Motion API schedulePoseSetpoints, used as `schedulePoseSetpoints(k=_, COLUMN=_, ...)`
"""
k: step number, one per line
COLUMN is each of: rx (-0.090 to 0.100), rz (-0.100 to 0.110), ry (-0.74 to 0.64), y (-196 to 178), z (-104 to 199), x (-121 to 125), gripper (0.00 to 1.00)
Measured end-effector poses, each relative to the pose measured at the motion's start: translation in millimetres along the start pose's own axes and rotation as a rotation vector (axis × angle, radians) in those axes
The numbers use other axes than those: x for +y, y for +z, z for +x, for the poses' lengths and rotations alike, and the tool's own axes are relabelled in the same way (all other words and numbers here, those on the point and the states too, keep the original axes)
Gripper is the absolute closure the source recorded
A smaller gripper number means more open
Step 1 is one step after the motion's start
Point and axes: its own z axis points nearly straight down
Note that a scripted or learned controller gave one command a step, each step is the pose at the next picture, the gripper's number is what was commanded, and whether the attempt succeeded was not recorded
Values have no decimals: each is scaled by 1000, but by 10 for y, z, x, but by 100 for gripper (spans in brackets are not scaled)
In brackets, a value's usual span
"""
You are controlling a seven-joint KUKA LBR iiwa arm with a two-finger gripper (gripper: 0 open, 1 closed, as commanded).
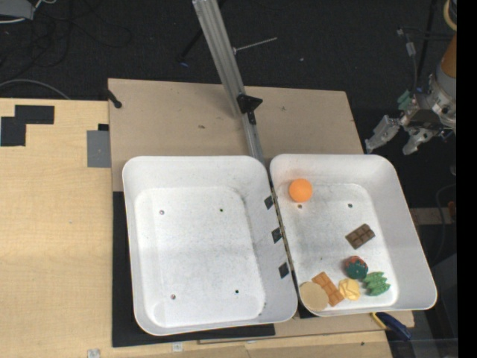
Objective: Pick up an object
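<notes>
The right bin [395, 177] holds an orange ball [300, 190] near its far left corner and a brown chocolate bar [360, 236] toward the middle right. Along its near edge lie a red and green piece [355, 267], a green leafy piece [376, 283], a yellow piece [349, 289], an orange cracker [327, 287] and a tan disc [314, 296]. My gripper [396, 137] hangs at the far right, beyond the right bin's far corner and above the dark floor. Its fingers are spread apart with nothing between them.
The left bin [141, 174] stands beside the right one, joined by black clips [277, 235]. A slanted aluminium rail [223, 58] rises behind the bins. A wooden bench surface [52, 222] lies to the left.
</notes>
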Motion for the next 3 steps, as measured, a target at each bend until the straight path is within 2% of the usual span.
schedulePoseSetpoints(k=1, rx=0, rz=1, ry=-2, y=0, z=4, x=1, gripper=0)
schedulePoseSetpoints(k=3, rx=1, rz=4, ry=3, y=1037, z=47, x=47, gripper=0)
